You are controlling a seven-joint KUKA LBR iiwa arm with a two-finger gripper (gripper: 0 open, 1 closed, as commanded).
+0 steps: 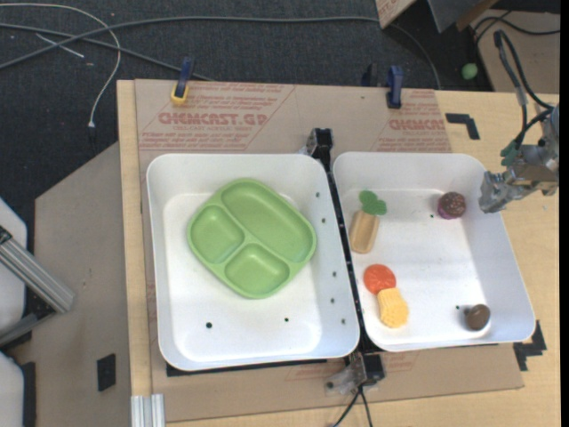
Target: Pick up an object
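- the bench (pixel 267 114), a cardboard-covered board, fills the middle of the frame and carries both bins side by side.
- the left bin (pixel 169 265) sits left of centre and holds a green divided plate (pixel 252 237), lying flat and turned at an angle.
- the right bin (pixel 498 256) sits right of centre and holds all the small pieces, so the pick belongs here.
- the gripper (pixel 498 192) hangs at the right edge of the frame, over the right bin's upper right rim; whether it is spread or closed cannot be told from this view, and nothing is seen in its hold.
- a tan stick with a green top (pixel 365 225) lies near the right bin's left wall, upper part.
- an orange-red round piece (pixel 380 278) and a yellow piece (pixel 393 310) touch each other lower left in that bin.
- a dark red ball (pixel 452 205) rests in the upper right of the bin, nearest the gripper and well apart from the rest; it looks the easiest target.
- a brown ball (pixel 477 317) sits in the lower right corner, close to the wall.
- to do the step well, the arm should centre over the dark red ball, come straight down, and close across its widest part, since a round thing may roll away.
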